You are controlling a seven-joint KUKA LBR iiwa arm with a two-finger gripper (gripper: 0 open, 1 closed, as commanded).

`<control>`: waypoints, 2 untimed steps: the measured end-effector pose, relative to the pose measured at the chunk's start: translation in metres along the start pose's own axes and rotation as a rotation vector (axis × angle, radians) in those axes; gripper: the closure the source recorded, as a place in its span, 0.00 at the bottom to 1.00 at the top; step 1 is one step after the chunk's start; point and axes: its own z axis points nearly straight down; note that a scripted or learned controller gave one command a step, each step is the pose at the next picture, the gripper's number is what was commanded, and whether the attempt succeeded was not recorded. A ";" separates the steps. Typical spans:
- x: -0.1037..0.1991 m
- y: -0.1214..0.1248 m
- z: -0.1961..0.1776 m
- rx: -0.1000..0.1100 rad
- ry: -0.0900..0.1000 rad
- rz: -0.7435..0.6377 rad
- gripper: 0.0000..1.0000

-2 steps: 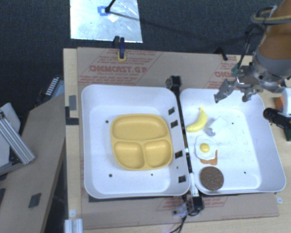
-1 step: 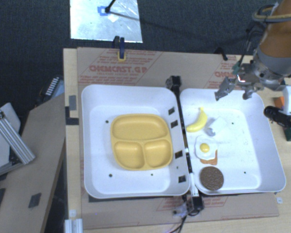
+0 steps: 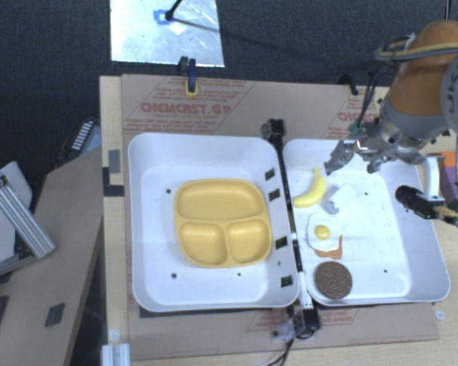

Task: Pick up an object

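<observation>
In the right bin [image 3: 412, 280] lie a yellow banana [image 3: 311, 190], a fried egg [image 3: 323, 234] and a round brown patty [image 3: 333, 279], all along its left side. My gripper [image 3: 356, 161] hangs over the far part of the right bin, up and to the right of the banana. Its fingers are spread open with nothing between them. The left fingertip [image 3: 336, 162] is a short way from the banana's upper end.
The left bin [image 3: 149, 204] holds a yellow divided plate [image 3: 217, 222]. A black divider [image 3: 284, 204] runs between the two bins. The bare white floor of the right bin stretches to the right of the food items.
</observation>
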 end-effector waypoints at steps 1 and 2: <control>0.007 0.007 0.050 -0.001 0.000 -0.003 0.00; 0.007 0.016 0.096 -0.003 0.000 -0.003 0.00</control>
